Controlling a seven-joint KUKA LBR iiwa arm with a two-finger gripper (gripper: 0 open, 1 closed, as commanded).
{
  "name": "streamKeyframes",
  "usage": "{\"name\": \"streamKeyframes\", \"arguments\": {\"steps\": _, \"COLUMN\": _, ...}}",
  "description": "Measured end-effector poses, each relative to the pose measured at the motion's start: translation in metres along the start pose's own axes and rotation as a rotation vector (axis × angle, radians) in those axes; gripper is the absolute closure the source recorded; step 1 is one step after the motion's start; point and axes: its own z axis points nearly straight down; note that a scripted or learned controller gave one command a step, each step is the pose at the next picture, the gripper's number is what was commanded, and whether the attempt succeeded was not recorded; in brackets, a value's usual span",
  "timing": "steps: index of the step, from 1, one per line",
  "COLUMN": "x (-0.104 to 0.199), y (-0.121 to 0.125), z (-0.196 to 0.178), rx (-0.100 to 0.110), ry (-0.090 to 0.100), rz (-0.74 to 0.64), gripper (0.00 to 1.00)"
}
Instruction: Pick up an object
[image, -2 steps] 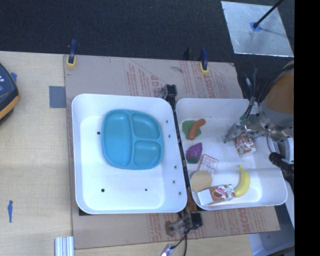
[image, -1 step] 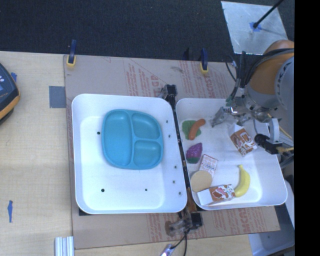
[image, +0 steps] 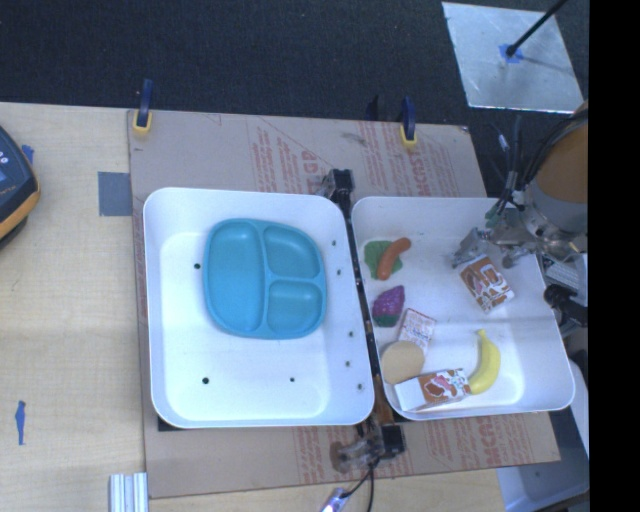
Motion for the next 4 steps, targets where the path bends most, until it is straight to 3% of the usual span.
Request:
{"name": "streamKeyframes", "arguments": {"steps": 1, "x": 0.001, "y": -0.02, "z": 0.025, "rx": 0.001, "ry": -0.001, "rz": -0.003, "gripper": 0.0}}
{"name": "streamKeyframes", "arguments": {"steps": 2, "x": 0.022, "y": 0.036, "z": 0.024, "rx": -0.001, "ry": 0.001, "rz": -0.001, "gripper": 0.0}}
{"name": "streamKeyframes", "arguments": {"steps": 3, "x": 0.0, "y": -0.012, "z": -0.031, "rx": -0.001, "ry": 0.0, "rz": -0.001, "gripper": 0.0}}
{"name": "streamKeyframes", "arguments": {"steps": 4, "x": 0.001, "y": 0.015, "z": 0.025, "rx": 0.001, "ry": -0.001, "rz": -0.003, "gripper": 0.0}}
